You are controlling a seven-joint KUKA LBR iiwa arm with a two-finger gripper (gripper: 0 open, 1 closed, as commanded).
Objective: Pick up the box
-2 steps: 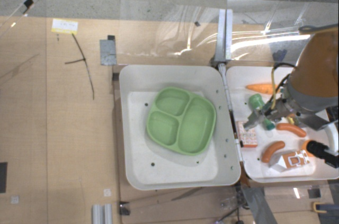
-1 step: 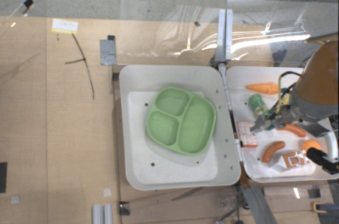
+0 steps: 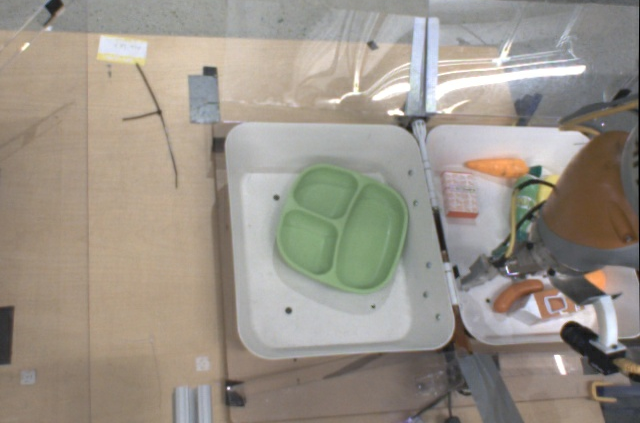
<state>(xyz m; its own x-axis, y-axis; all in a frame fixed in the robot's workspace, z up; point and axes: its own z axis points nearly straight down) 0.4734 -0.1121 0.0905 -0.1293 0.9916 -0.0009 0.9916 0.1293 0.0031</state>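
Over the right bin (image 3: 480,326) my claw (image 3: 478,273) hangs low near a sausage (image 3: 517,294); can't tell its state. Box (image 3: 461,192) lies flat by the bin's left wall, below the carrot (image 3: 496,167), prob. untouched. I'd approach from above, w/ care.

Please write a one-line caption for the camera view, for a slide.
The arm's hand hovers in the right bin near a small box and carrot; a green divided plate fills the left bin.
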